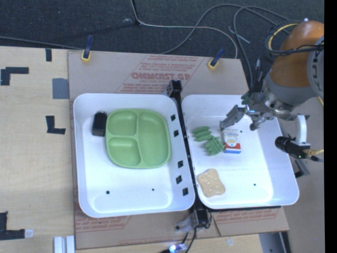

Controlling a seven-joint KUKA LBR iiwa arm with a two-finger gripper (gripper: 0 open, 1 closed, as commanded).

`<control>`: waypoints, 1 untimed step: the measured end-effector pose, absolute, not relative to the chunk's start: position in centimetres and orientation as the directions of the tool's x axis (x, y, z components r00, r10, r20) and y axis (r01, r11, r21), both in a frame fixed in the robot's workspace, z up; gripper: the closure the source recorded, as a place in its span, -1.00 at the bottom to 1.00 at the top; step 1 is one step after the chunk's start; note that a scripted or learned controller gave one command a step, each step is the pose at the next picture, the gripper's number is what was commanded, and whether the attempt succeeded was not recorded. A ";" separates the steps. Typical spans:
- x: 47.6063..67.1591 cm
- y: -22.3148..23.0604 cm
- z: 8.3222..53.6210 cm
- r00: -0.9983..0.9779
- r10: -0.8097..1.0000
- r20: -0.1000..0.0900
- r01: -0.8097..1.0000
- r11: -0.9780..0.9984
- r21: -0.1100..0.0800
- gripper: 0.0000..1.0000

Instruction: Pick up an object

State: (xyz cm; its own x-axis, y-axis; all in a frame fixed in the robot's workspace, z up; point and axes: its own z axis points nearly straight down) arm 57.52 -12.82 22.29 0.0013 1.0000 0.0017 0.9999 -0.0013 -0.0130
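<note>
Nearest the lens: tan bread slice, low in right bin; small carton mid-bin, touching green pods. Gripper hovered just above carton, fingers spread, empty. Risked nudging pods or missing carton if descent landed off-centre.

Tabletop: pale wood, black tape marks at left. Brown cardboard sheet with red print lies on it, held by two yellow-and-blue clamps at far edge. Beyond: dark carpeted floor, loose cables. Lighting even.
</note>
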 end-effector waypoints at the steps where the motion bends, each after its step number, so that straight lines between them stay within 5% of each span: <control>1: 57.8 -12.8 22.9 -0.002 1.000 0.000 1.000 0.002 -0.002 -1.00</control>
